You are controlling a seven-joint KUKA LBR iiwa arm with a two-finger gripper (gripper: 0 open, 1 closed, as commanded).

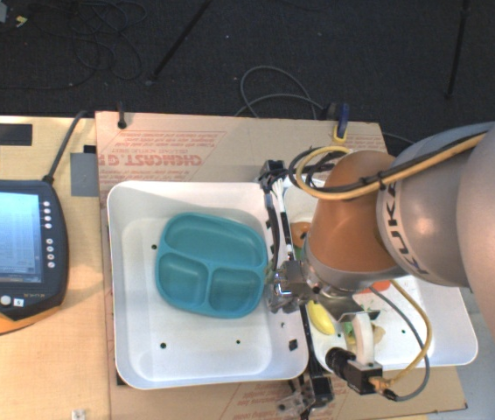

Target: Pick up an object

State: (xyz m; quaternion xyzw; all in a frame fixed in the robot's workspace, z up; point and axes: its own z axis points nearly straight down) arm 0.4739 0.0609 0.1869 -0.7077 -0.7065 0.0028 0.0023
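Observation:
A teal divided plate (pixel 212 264) lies in the left white bin (pixel 138 339), toward its right side. The arm's orange wrist band (pixel 352 226) hangs over the divider between the two bins and the left part of the right bin (pixel 444 344). The gripper (pixel 287 291) sits low at the divider, just beside the plate's right edge. Below the wrist, in the right bin, lie a yellow object (pixel 321 318) and a few small items with green and red parts (pixel 366 322), partly hidden by the arm and cables.
A teach pendant with a lit screen (pixel 7 239) rests on the bench at the left. Cardboard (pixel 186 147) lies under the bins. Cables (pixel 405 348) loop from the wrist over the right bin's front.

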